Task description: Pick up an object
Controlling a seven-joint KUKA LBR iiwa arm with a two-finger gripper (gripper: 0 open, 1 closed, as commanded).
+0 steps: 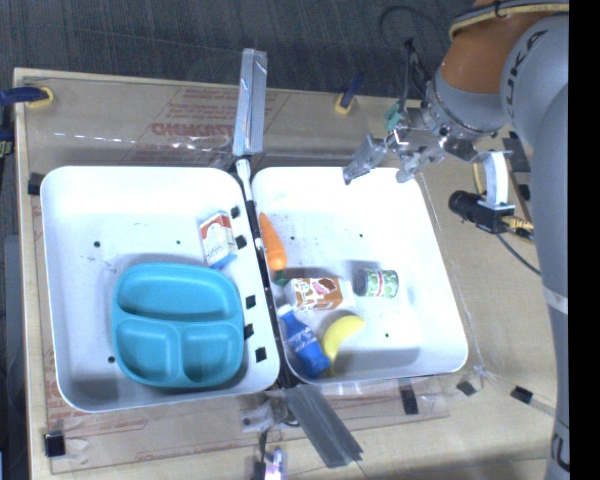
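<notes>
My gripper (385,163) hangs over the back edge of the right bin (430,238), fingers spread apart with nothing between them. Below it in that bin lie an orange carrot (271,242) along the left wall, a brown packet (315,292), a small green-labelled can (376,283), a yellow banana-like piece (341,333) and a blue packet (302,343). In the left bin (70,228) a blue divided tray (180,325) lies flat, with a small red and white carton (216,236) just behind it.
A grey metal divider bar (250,103) rises between the bins at the back. Clamps sit along the bench's edges, a blue one (349,95) behind the right bin. Cables trail off the arm at right.
</notes>
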